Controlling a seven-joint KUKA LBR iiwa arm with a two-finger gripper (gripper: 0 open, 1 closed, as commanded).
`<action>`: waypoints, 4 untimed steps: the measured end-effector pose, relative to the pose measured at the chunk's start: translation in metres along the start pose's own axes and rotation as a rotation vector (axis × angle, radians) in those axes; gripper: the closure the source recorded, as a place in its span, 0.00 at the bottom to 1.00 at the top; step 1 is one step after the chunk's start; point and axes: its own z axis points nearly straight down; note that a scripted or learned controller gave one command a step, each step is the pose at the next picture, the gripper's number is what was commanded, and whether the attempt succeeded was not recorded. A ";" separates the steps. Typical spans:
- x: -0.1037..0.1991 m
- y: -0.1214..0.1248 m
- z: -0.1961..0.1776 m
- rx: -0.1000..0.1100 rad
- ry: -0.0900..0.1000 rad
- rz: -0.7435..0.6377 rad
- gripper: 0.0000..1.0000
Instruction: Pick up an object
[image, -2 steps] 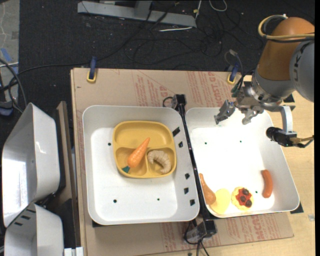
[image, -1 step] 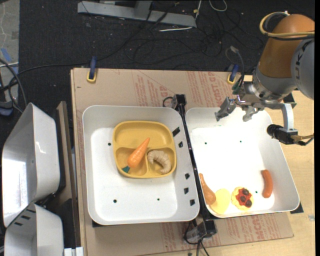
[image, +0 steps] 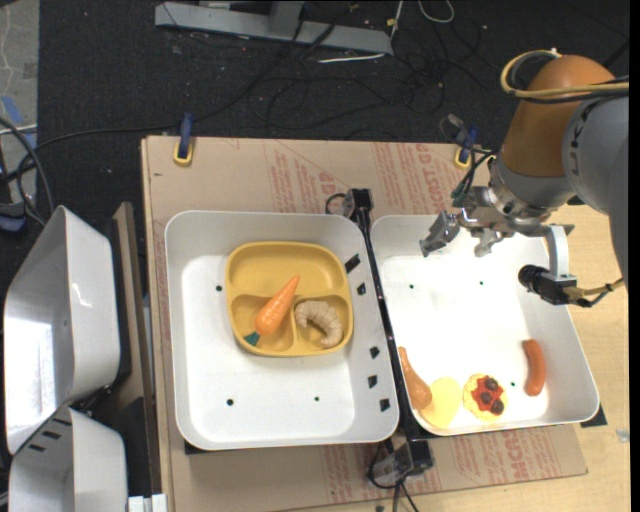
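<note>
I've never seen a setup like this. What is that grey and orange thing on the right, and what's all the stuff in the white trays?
It is a robot arm, seen from one camera above the bench. Its pincer hangs over the far edge of the right bin, fingers spread, holding nothing. Its job is to pick something up. That bin holds a toy sausage, a small fruit tart and an orange drumstick-like piece. The left bin holds a yellow divided plate with a carrot and a shrimp.

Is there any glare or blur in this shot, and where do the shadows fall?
Camera view: sharp overall; soft shadows hug the carrot and shrimp on the yellow plate; the pincer is slightly soft; the white bins are bright, with mild glare.
</note>
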 end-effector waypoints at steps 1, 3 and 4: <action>0.009 0.000 0.048 0.000 0.000 -0.004 0.00; 0.010 0.001 0.079 -0.006 0.000 -0.001 1.00; 0.008 0.000 0.037 -0.008 -0.001 0.000 1.00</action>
